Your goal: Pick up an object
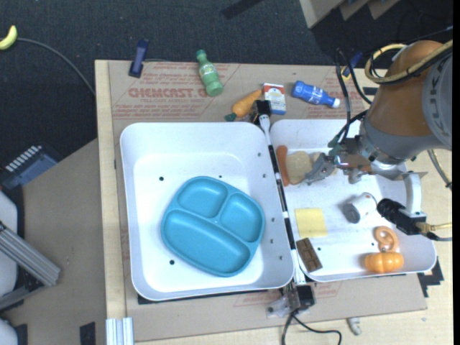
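We see the claw (pixel 318 169), fingers spread and holding nothing, just right of the tan slice (pixel 295 166).

We are noting, lying on the bench board behind the bins, a green bottle (pixel 209 73), a blue bottle (pixel 315 94), a small carton (pixel 274 98) and a blue marker (pixel 138 57).

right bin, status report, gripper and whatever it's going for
Gripper low over the right bin near its back left corner, nothing seen held. Tan bread-like piece just beside it. Yellow sponge and orange pumpkin toy lie apart, nearer the front.
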